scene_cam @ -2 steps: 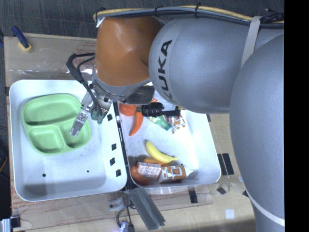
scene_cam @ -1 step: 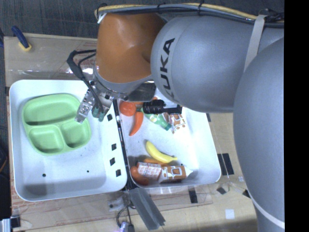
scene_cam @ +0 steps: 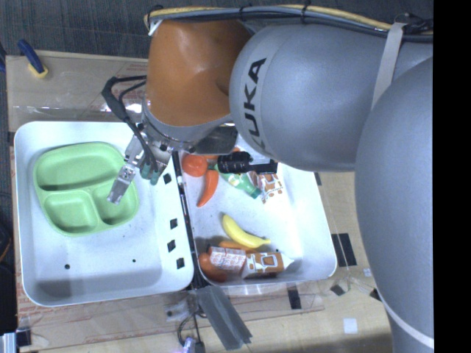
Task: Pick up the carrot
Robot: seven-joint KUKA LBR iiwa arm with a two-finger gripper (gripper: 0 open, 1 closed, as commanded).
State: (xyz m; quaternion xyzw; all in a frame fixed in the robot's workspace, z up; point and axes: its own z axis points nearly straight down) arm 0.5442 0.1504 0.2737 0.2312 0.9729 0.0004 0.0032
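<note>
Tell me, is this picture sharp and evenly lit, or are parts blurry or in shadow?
In the camera view, the big grey arm sits close to the lens and looks soft, while the banana and carrot in the right bin are fairly crisp; light is even, with a soft shadow under the arm near the gripper and mild sheen on the green tray.

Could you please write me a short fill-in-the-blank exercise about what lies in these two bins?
1. The green divided plate lies in the ____ bin.
2. The carrot lies in the ____ bin.
3. The gripper hangs over the plate's ____ edge.
4. The banana is coloured ____.

Missing words: left; right; right; yellow
</note>
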